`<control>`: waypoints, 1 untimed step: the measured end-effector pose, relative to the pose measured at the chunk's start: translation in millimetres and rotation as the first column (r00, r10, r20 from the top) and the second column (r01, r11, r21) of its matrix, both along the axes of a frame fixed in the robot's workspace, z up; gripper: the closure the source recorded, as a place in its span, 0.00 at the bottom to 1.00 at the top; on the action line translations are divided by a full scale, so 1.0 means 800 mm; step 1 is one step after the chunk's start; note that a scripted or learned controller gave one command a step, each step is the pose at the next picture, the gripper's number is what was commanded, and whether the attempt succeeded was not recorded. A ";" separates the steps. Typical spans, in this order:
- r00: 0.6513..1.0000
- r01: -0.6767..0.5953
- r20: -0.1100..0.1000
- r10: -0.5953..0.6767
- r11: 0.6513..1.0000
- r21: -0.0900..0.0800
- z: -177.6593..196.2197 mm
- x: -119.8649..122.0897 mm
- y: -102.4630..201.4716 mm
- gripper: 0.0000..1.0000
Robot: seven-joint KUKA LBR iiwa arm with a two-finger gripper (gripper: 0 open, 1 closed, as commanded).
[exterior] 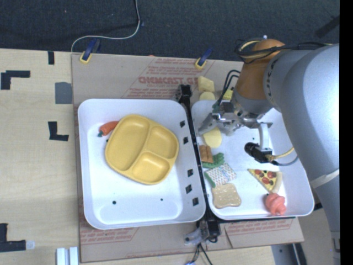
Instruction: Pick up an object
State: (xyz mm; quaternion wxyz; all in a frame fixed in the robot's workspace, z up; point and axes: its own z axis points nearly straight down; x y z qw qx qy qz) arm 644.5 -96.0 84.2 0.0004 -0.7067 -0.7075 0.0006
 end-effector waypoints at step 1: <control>1.000 0.000 0.000 0.000 1.000 0.000 0.013 0.000 0.000 1.00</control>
